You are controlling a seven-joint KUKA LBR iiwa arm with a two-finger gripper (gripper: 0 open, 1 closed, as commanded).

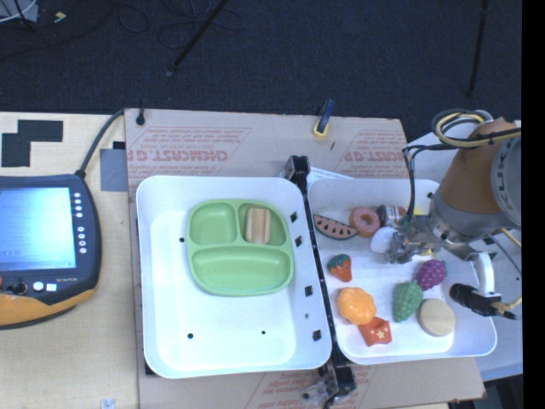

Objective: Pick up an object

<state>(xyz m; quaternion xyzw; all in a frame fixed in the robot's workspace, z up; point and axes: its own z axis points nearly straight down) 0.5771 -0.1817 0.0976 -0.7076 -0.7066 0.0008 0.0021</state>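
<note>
Pincer (pixel 400 244) down in the right bin (pixel 477 343), beside the donut (pixel 365 221) and above the grapes (pixel 431 273); can't tell its grip. Nothing visibly held.

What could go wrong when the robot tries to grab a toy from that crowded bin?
The gripper sits low in the right bin, close to the donut and the purple grapes, so it might bump one while reaching for another. The green toy and the tan disc lie almost touching, so it could nudge both or close on neither. The cables near the wrist might snag.
</note>
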